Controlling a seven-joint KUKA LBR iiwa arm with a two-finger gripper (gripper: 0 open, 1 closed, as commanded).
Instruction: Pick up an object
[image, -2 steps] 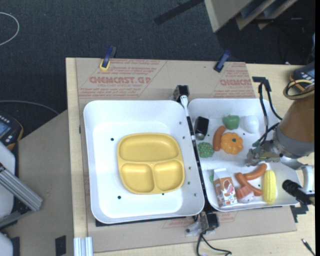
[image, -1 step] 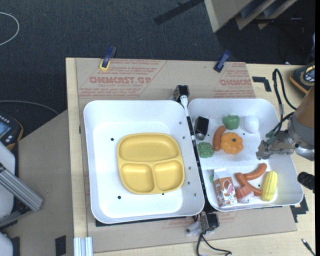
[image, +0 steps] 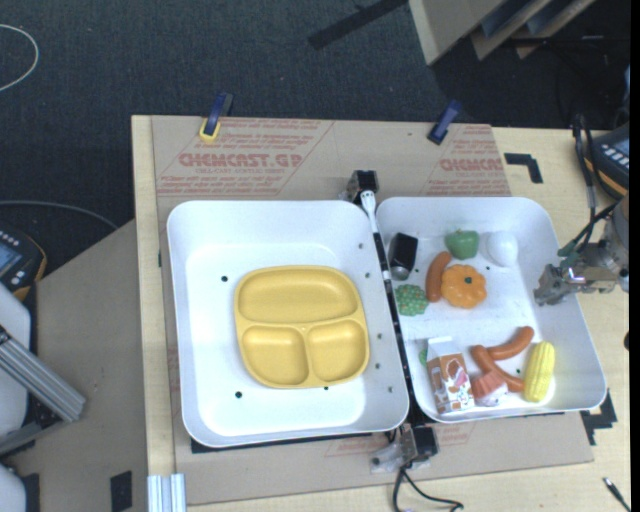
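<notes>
The right bin (image: 560, 330) holds several toy foods. A green pepper (image: 462, 243) and a white piece (image: 500, 247) lie at the back, with a black block (image: 402, 250) to their left. An orange pumpkin (image: 464, 286) sits mid-bin beside a carrot (image: 437, 274) and a green broccoli (image: 411, 299). A sausage (image: 503, 346), a yellow corn cob (image: 539, 371) and a small printed box (image: 450, 380) lie near the front. My gripper (image: 558, 282) hangs at the bin's right rim, right of the pumpkin and apart from every object.
The left bin (image: 200, 300) carries a yellow divided plate (image: 300, 325). Both bins rest on a cardboard sheet (image: 300, 150) held by clamps at the back. Cables and a grey rail (image: 40, 385) lie off the bench to the left.
</notes>
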